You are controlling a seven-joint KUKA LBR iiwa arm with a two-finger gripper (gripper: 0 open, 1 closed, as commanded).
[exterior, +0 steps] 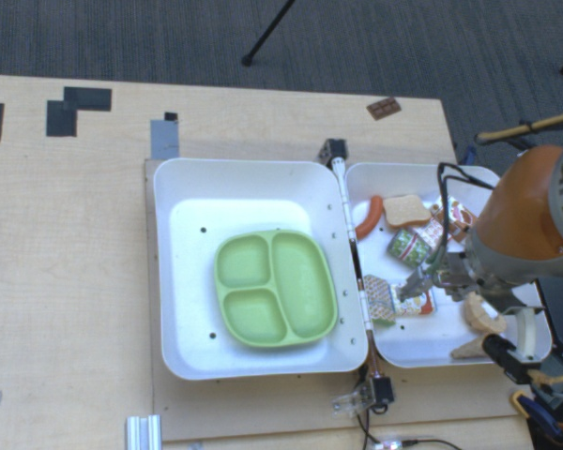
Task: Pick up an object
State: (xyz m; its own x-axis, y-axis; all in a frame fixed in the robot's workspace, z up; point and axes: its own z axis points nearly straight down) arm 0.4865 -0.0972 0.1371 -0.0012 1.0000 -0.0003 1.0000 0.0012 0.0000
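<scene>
Bins sit side by side on the pale wooden table point(66, 279), seen from above at a slant. The left bin point(183, 251) carries a green divided plate point(276, 289) with three sections, lying a little right of its middle. The right bin point(422, 345) holds the clutter: a red sausage point(370, 216) near its upper left, a slice of bread point(406, 211) just beside it, a green can point(409, 247) below the bread, a printed packet point(379, 298) against the left wall, and pale tan pieces point(481, 319) toward the lower right. The grey arm with its orange band point(530, 209) reaches in from the right, and the pincer point(420, 284) is low in the right bin, between the can and the packet. Whether it is spread or closed cannot be told, and nothing is visibly caught in it. A small brown card point(384, 108) lies on the table above the bins.
</scene>
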